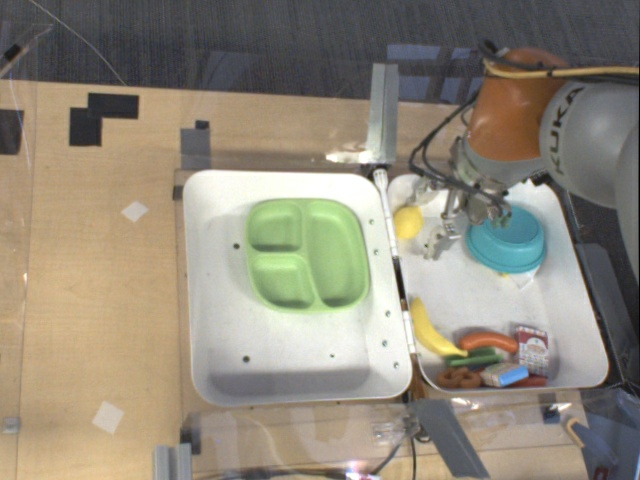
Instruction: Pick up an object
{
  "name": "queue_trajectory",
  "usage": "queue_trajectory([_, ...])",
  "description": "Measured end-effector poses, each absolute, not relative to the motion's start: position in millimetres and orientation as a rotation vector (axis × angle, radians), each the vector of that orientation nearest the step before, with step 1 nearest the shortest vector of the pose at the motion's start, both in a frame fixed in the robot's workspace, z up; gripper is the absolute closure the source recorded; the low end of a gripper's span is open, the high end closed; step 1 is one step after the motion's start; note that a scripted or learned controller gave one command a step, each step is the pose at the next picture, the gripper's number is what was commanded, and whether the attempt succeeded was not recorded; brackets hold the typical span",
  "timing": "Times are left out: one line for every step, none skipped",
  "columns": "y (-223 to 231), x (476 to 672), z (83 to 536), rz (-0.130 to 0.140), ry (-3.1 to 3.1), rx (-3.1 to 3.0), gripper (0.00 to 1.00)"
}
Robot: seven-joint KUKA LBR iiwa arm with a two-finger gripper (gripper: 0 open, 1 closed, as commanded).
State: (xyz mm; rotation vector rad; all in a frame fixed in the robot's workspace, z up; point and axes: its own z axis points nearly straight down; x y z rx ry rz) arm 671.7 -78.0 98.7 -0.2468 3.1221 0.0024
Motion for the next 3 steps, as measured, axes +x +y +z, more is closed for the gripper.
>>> queue_trajectory([-154.1,671.9,153.2,-0.01,3.094,-0.45,0.0])
queue_trajectory([-109.8,664.9,90.0,-0.006,3.063,-0.629,0.0])
queue_trajectory([-109.0,668.8,105.6,-0.012,3.049,-0.63,1.0])
